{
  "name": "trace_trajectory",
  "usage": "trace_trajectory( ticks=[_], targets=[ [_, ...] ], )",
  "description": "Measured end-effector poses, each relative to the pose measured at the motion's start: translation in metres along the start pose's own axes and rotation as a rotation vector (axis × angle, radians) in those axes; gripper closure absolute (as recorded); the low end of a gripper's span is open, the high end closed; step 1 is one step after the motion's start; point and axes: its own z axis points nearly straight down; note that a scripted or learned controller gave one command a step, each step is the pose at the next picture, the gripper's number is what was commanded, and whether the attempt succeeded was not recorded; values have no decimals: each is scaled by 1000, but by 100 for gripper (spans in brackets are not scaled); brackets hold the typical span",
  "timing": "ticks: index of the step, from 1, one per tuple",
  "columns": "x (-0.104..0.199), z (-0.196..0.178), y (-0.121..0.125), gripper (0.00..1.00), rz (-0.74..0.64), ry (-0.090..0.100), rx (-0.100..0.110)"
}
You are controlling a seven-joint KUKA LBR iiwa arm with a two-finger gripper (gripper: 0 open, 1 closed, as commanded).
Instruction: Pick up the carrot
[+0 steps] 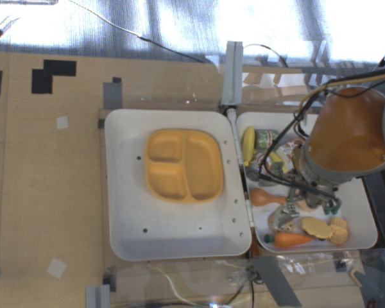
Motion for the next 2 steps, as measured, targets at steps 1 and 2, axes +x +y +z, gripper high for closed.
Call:
trace_trajectory(
  ticks=[1,2],
  targets=[
    [1,79,-67,0,251,5,0],
    [-5,-3,30,0,324,-6,-4]
  ],
)
